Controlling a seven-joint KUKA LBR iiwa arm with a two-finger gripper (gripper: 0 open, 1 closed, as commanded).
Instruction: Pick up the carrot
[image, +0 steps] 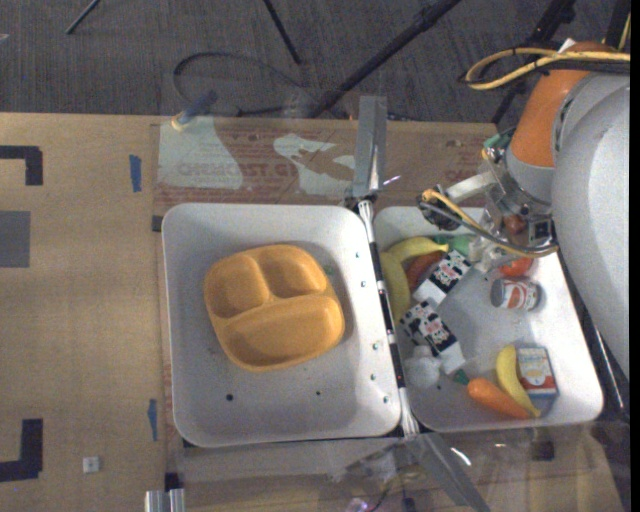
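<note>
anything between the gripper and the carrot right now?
Yes. The gripper sits over the far end of the right bin, while the carrot lies at the near edge. A small can lies between them, and a banana and small carton crowd the carrot's far side.

Single fixed camera, mounted above worktop (80, 330), looking down at slight slant. Far side of scene at frame top: dark carpeted floor (130, 40) with stand legs beyond worktop edge. Both white bins in frame, left bin (190, 400) near centre, right bin (580, 390) toward right edge. Arm (590, 170) enters from upper right, close to lens, looming large. Medium distance; whole bins visible, worktop cropped left and bottom.
</note>
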